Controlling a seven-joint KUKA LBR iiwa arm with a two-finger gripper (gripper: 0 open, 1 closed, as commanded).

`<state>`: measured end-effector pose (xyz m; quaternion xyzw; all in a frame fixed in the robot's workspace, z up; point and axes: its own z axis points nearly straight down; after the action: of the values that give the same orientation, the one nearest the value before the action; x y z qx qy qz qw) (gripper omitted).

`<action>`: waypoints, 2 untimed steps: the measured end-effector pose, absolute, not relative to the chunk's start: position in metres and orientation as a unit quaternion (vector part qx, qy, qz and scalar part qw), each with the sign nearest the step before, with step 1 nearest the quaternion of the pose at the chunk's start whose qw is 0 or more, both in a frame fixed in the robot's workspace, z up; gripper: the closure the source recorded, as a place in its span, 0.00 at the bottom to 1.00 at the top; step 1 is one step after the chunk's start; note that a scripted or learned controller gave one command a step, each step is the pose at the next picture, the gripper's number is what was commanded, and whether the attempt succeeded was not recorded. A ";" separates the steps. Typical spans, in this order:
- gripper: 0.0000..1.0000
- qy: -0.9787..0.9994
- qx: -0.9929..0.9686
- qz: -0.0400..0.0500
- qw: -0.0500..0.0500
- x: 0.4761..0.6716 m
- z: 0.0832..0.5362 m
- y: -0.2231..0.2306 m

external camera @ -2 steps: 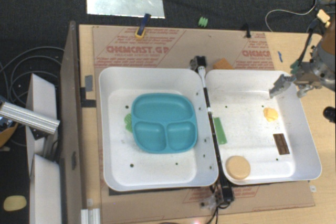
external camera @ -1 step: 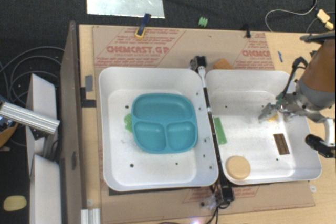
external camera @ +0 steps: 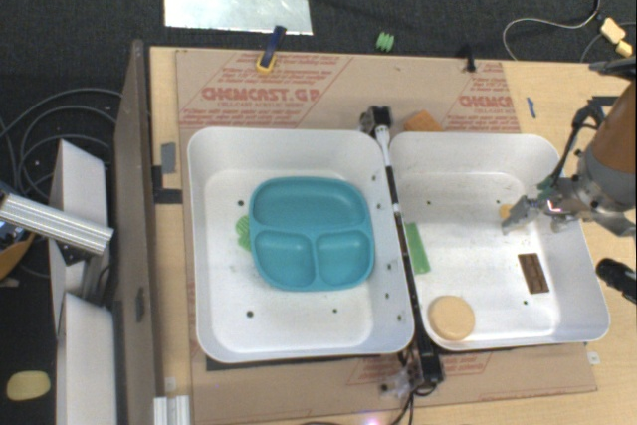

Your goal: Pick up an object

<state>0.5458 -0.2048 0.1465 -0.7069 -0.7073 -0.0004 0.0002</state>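
I see two white bins side by side on the surface (external camera: 299, 80). The left bin (external camera: 214, 214) holds a teal divided plate (external camera: 311, 232) near its middle, with a bit of green thing (external camera: 242, 232) poking out from under the plate's left edge.

The right bin (external camera: 478, 159) holds three loose things. A tan round disc (external camera: 452, 317) lies in its near left corner. A green strip (external camera: 416, 248) lies along its left wall, just beside the divider between the bins. A small brown block (external camera: 532, 273) lies flat toward the right side, nearer to me than the gripper.

The arm (external camera: 609, 154) comes in from the right, over the right bin's right rim. My gripper (external camera: 542, 207) sits low over the right part of that bin, pointing left, farther back than the brown block and apart from it. Something small and yellowish (external camera: 507, 210) shows at its left tip; I cannot tell what it is. I cannot tell how the gripper is set, and I see none of the three things in its grasp.
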 end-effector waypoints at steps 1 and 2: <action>0.00 -0.707 -0.707 0.001 0.001 0.513 0.142 -0.207; 0.00 -0.707 -0.707 -0.001 -0.001 0.504 0.083 -0.205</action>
<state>0.5040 -0.2054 0.0830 -0.7069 -0.7073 -0.0007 -0.0012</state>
